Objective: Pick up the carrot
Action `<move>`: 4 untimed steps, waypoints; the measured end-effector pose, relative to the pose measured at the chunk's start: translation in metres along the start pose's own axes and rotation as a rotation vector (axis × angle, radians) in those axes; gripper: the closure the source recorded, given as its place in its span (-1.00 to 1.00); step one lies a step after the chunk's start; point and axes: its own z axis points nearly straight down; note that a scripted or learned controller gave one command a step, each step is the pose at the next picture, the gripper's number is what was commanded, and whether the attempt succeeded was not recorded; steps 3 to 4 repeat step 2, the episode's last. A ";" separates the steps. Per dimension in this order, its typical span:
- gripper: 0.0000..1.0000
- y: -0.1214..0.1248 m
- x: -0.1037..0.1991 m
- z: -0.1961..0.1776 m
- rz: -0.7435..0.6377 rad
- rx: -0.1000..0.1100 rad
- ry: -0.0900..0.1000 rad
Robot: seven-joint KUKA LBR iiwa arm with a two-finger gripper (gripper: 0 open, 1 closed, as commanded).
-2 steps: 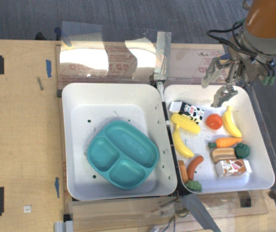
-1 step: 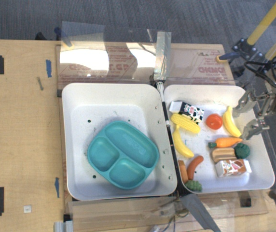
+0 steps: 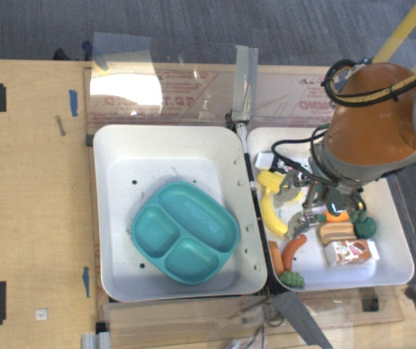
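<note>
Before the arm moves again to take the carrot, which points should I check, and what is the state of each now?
1. Carrot in view in the right bin: ok.
2. Carrot free of the gripper: ok, it lies on the bin floor.
3. Gripper above the carrot: not ok, it sits above it in the view.
4. Room around the carrot: not ok, banana and broccoli lie close.
5. Jaws open: cannot tell.
</note>
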 end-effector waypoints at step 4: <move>1.00 -0.159 -0.004 -0.200 -0.278 0.012 -0.019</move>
